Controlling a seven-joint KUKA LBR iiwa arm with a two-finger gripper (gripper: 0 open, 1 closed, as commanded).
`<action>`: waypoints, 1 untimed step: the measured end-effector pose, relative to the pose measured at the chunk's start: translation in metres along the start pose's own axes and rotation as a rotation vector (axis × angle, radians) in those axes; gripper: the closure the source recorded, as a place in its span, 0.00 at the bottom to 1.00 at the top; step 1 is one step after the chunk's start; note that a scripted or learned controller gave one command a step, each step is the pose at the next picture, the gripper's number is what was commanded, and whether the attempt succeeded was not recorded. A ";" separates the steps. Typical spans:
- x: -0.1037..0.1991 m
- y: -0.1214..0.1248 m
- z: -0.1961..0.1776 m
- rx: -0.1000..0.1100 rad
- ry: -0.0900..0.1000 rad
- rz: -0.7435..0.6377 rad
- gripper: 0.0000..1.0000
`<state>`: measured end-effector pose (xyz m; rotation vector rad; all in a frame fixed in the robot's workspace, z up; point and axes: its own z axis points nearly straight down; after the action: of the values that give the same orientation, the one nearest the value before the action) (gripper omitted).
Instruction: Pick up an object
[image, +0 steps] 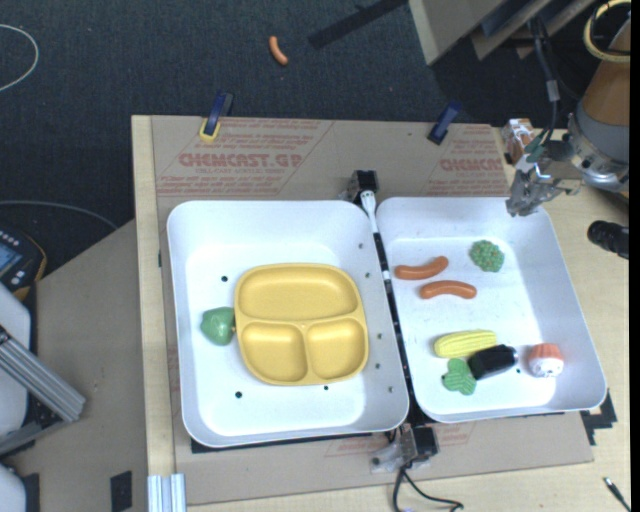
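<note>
My pincer (524, 200) hovers over the far rim of the right bin (570, 330); whether it is released or clenched, I cannot tell. The broccoli floret (487, 255) lies nearest, just below. Descending here, I might strike the rim and miss it.

Arm (608, 120) seen as grey metal with an orange band above the wrist. Gripper (522, 203) is small, silvery-grey metal. Thin dark cables are noted running along the wrist section.
</note>
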<state>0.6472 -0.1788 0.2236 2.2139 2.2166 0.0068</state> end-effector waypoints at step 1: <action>0.048 -0.005 0.000 0.010 0.005 -0.004 1.00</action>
<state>0.6417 -0.1306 0.2235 2.2174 2.2285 0.0017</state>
